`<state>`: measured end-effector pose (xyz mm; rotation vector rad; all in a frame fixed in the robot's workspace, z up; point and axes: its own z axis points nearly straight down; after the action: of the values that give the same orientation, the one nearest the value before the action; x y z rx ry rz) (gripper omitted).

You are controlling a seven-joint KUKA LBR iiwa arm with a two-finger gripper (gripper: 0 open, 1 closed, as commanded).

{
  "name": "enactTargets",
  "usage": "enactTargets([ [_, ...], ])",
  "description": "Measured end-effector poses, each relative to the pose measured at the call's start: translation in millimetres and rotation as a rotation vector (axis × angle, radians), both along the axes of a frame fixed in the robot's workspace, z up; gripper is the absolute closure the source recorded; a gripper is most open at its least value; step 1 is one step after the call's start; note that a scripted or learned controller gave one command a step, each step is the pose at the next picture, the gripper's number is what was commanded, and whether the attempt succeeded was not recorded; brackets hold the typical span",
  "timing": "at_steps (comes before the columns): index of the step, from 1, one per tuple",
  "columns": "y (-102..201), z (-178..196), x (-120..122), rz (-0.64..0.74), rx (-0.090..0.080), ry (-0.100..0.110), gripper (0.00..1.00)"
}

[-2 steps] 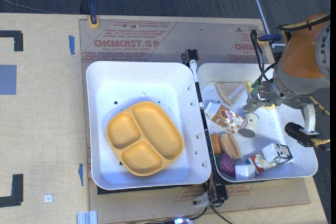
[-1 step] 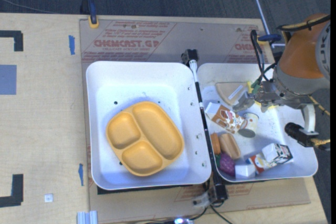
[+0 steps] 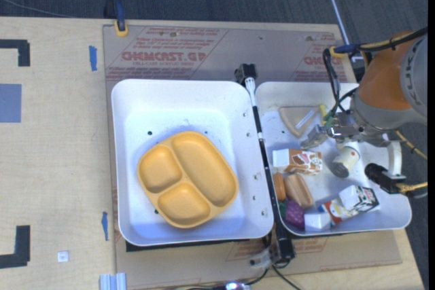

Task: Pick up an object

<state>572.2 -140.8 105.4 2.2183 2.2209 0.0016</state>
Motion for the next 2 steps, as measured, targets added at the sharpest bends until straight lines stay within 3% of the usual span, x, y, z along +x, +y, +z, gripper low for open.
enactTargets([
  [2,30.5,-16.4,-88.2,-0.002,-0.005,-0.015,0.0],
])
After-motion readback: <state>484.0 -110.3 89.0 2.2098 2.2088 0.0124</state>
